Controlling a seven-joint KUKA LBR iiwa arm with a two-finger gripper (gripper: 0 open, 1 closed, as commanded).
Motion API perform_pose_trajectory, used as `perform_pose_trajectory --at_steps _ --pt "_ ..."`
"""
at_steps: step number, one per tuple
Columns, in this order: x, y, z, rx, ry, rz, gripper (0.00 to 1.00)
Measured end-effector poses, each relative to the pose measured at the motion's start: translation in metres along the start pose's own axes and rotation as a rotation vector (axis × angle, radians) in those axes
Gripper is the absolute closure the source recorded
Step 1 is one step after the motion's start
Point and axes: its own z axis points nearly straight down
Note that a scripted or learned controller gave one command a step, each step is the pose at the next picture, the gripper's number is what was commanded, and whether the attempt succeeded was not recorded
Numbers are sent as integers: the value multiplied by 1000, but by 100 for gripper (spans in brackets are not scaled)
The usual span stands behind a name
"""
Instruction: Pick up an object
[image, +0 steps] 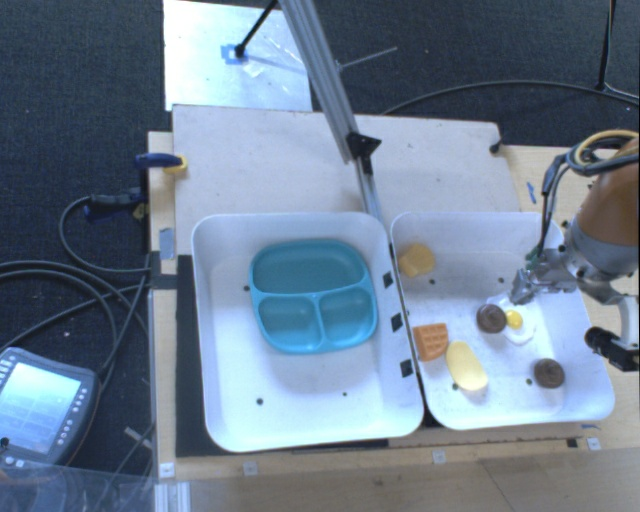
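Observation:
The right bin (470, 240) holds several small food toys. A yellow chunk (416, 261) lies near its back left. An orange block (432, 341) and a pale yellow oval (466, 366) sit at the front left. A brown round piece (491, 318) lies beside a fried egg (517, 323), and another brown round piece (548, 373) rests at the front right. My gripper (526, 287) hangs at the right side of this bin, just above and behind the fried egg. Nothing shows between it and the toys.
The left bin (225, 390) carries a teal divided plate (312, 294). A slanted metal pole (330, 85) runs down to the wall between the bins. Cables and a teach pendant (35, 405) lie on the floor at the left.

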Motion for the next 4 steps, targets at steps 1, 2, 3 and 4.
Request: perform_pose_trajectory --at_steps 1,2,3,4 --pt "-4 2 -44 -2 0 -2 100" --pt "-6 3 -109 -4 -2 -5 100" --pt "-7 5 -162 -4 -1 -6 100" --pt "47 18 -166 0 2 -11 100"
